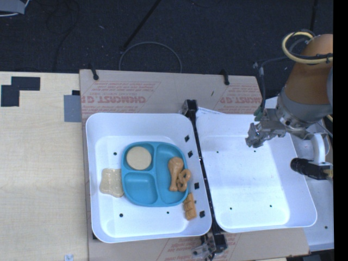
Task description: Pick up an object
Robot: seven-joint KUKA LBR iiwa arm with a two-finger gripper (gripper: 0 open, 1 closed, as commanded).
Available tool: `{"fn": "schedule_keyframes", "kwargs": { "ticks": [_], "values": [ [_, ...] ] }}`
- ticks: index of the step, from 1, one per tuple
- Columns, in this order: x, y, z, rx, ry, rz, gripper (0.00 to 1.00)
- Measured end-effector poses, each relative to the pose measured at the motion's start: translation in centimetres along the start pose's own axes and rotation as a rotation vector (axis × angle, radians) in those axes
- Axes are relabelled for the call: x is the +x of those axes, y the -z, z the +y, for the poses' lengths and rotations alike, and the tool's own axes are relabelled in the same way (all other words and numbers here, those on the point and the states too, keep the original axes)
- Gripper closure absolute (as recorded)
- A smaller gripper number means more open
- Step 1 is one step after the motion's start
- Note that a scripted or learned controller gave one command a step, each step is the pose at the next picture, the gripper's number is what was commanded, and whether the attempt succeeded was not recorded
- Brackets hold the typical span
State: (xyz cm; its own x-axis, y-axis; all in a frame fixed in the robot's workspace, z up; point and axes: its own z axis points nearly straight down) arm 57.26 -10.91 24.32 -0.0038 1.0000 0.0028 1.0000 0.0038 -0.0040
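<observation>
Two white bins [109, 227] sit on cardboard [136, 94] over dark floor [163, 20].

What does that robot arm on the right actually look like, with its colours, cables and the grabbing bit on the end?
The arm has a rounded orange section above a grey wrist. A pale yellowish cable loops at its top, with thin dark wires beside it. The pincer at its end is a small grey metal piece.

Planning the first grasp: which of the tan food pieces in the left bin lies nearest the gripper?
The small tan piece outside the blue plate, by the divider at the bin's right edge. The gripper hovers over the right bin; the others lie farther left.
</observation>
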Motion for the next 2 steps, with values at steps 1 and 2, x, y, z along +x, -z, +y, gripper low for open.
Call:
{"fn": "schedule_keyframes", "kwargs": {
  "ticks": [1,2],
  "values": [
    [4.8,-0.1,0.3,0.0,0.0,0.0,1.0],
    [10.3,-0.1,-1.3,0.001,0.001,0.0,1.0]
  ]
}}
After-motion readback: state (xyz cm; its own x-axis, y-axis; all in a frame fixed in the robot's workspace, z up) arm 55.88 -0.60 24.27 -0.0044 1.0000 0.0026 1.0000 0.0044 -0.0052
